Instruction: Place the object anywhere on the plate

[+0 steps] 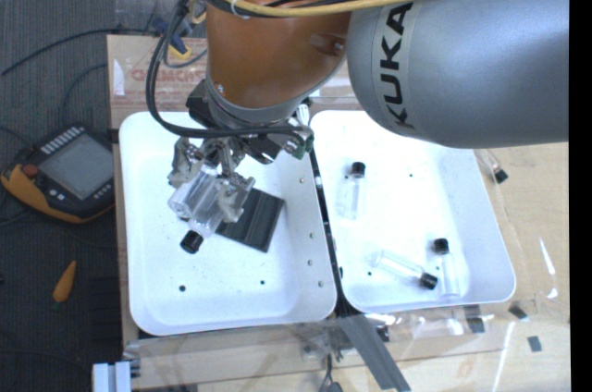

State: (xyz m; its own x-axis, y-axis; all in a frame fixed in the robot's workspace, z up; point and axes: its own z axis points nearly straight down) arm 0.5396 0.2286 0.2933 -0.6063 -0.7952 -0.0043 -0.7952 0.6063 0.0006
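Observation:
My gripper (211, 189) hangs over the left bin (148, 288), under the orange wrist band. It is shut on a clear vial (202, 207) whose black cap (191, 241) sticks out down and to the left of the fingers. The vial looks lifted off the bin floor. The plate (257, 220), a small dark flat square, lies on the floor of the left bin just right of the vial; the vial's upper end overlaps the plate's left edge in this view. The gripper hides part of the plate's top corner.
The right bin (490, 224) holds three more clear vials with black caps: one upright-lying near its left side (351, 189), two near the front (403, 268) (446, 268). A pendant (67, 171) and an orange tool (63, 281) lie left of the bench.

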